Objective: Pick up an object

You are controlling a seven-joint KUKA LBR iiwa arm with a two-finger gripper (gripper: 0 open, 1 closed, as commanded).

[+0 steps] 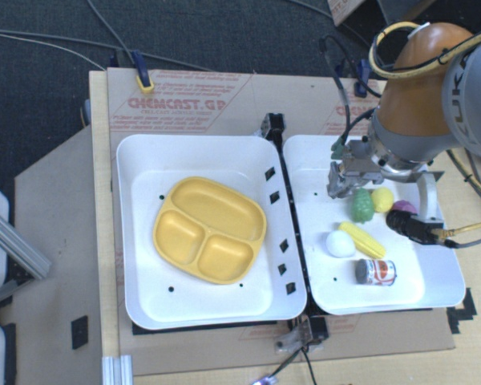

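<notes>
Overhead, the two-finger gripper (346,184) hangs low in the right white bin (441,291); finger state cannot be told. Touching it at four o'clock sits a green bumpy plastic fruit (362,207). The yellow three-compartment plastic tray (209,229) occupies the left white bin (136,215).

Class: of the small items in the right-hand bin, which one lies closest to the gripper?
The bumpy green toy, directly below the gripper; the other items lie farther.
</notes>
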